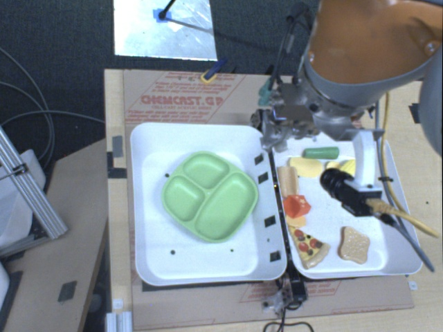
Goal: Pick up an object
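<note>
Grey pincer [275, 138] poised over right bin's [394, 267] far-left corner; finger state impossible to tell. Nearest target: green bean [320, 153], just right of it, long axis running left-right.

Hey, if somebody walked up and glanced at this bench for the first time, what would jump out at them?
First, the light green three-compartment plastic plate, lying alone in the left white bin. Next, the big grey arm with its orange band looming over the right white bin's far edge. Below it lies a scatter of toy food, including a pizza slice, a tan toast slice and a small green cylinder.
</note>
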